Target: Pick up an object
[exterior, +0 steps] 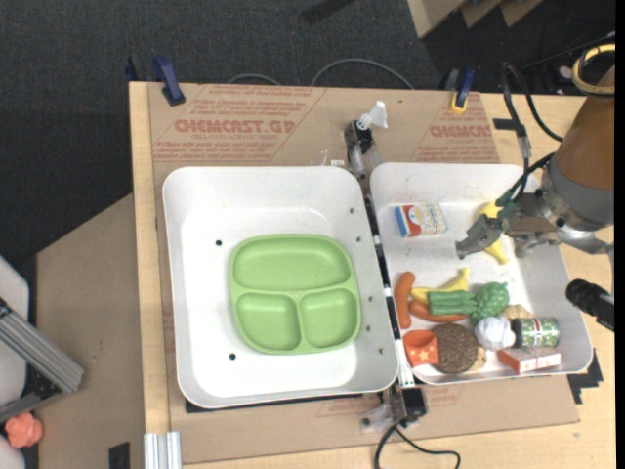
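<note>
My gripper [477,238] hangs over the upper middle of the right bin [441,177], reaching in from the right. A small yellow piece [501,251] lies just under and to the right of it; whether they touch is unclear. A white carton with red and blue print [420,220] lies to the gripper's left. Below the gripper are a yellow banana [444,285], green broccoli [476,301], a red sausage [403,299], a brown round patty [455,348], a white ball [494,332], a green can [537,333] and a red-and-white box [530,362].
The left bin [195,223] holds a green divided plate [293,292]. A clamp [360,140] stands at the far end of the rim between the two bins. Cables run along the bench's far right behind the arm [591,164].
</note>
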Robot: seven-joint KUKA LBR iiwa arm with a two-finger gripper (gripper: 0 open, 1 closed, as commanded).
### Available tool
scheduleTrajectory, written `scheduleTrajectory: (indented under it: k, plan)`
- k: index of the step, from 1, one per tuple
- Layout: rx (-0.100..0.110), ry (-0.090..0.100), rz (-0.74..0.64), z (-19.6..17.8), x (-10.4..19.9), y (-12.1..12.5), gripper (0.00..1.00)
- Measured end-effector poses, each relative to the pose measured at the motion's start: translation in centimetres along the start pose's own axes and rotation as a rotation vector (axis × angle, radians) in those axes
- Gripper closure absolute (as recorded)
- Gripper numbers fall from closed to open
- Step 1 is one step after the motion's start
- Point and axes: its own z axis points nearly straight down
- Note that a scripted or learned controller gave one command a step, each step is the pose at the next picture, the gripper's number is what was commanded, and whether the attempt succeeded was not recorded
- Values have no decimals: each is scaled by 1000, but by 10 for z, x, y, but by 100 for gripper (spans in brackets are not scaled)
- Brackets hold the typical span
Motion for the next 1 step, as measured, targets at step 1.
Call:
scheduleTrajectory:
  k: [1]
  plan:
    - [7, 6, 0, 149, 6, -9, 0]
